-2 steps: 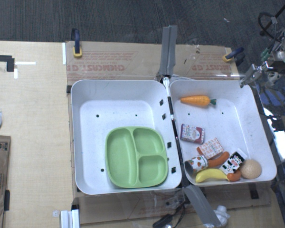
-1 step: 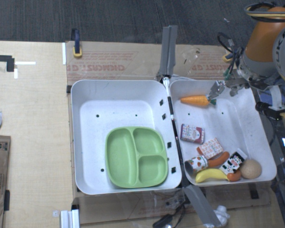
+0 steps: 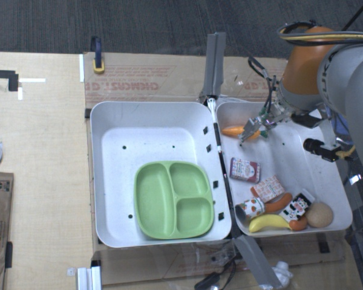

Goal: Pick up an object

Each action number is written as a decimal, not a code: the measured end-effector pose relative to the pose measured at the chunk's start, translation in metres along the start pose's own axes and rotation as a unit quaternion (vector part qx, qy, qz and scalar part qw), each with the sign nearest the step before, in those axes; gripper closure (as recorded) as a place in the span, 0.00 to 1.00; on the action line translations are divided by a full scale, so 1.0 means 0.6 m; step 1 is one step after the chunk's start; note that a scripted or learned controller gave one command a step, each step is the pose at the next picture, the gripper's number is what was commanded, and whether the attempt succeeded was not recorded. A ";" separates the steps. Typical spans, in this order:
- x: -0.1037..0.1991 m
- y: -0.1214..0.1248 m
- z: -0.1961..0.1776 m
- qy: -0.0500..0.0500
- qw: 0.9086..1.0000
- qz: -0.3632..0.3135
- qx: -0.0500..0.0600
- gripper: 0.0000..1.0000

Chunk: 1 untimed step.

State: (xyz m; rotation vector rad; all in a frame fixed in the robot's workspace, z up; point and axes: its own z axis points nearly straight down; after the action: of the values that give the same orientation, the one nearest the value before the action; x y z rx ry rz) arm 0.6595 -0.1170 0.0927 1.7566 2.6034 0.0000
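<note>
The gripper hangs low over the far end of the right bin, its fingers slightly spread with the tips just beside an orange carrot lying by the bin's left wall; nothing is pinched between them. Nearer the camera lie a small red carton, a banana and a potato. The left bin holds a green divided plate.
</note>
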 end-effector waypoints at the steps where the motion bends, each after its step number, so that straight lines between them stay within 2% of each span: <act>1: -0.037 -0.048 0.000 0.000 0.999 0.054 0.000 0.00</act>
State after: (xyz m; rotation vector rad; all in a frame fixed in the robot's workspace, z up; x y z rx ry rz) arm 0.6409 -0.1482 0.0927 1.8951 2.5045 0.0001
